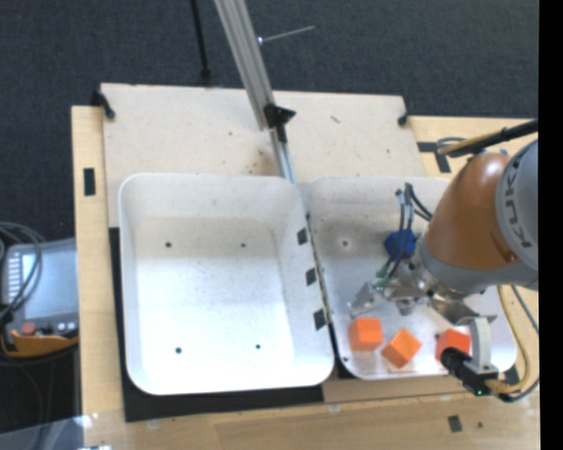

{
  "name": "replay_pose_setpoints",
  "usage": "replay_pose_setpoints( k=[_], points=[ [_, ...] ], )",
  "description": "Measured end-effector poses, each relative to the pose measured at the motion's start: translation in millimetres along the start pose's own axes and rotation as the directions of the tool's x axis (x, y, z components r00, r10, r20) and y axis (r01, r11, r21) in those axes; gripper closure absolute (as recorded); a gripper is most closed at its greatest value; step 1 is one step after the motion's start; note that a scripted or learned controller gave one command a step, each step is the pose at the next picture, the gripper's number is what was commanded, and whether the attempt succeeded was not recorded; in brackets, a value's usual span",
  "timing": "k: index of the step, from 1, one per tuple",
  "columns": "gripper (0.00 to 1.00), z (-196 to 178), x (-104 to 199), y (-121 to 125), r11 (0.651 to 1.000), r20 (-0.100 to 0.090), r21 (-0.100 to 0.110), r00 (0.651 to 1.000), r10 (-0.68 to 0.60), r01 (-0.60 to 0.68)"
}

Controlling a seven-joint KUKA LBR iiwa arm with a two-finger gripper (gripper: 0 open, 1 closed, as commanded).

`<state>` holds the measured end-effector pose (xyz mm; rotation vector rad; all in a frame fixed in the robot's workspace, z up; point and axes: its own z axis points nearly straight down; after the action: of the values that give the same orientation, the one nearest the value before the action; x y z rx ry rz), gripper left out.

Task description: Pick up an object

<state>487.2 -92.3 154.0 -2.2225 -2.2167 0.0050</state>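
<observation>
Two shallow white bins, moulded with rounded corners and smooth, faintly speckled floors, sat side by side on a pale, matte wooden surface (89, 279). The left bin (131, 251) was the broader of the pair; its floor carried four small dark dots. The right bin (357, 204) touched it along a shared rim marked by small dark tabs.

Three orange blocks lay in the near part of the right bin. One orange cube (365, 334) rested flat near the dividing rim; a second orange block (403, 347), turned corner-on like a diamond, lay just beside it to the right; a third orange block (455, 341) lay farther right, partly hidden by the arm's hardware. All three had flat faces, crisp edges and a uniform matte colour. One small blue object (400, 244) showed deeper in the same bin, against the arm.

One grey arm (521, 204) with a glossy orange band (474, 218) reached over the right bin. Its pincer (380, 292) hung above the bin floor, just beyond the orange cube and apart from it; whether it was released or clenched could not be told. One slanted aluminium rail (244, 50) rose behind the bins.
</observation>
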Motion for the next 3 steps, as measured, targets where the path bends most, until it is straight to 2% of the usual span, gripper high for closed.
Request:
replay_pose_setpoints(
  k=[1,2,3],
  points=[
    [1.00,-13,-1,2,1.000,0.000,-0.010,1.000,0.006,-0.006],
    [1.00,-58,-4,-2,1.000,0.001,-0.010,1.000,-0.002,0.002],
    [1.00,-120,-10,5,1.000,0.002,-0.012,1.000,-0.006,0.006]
  ],
)
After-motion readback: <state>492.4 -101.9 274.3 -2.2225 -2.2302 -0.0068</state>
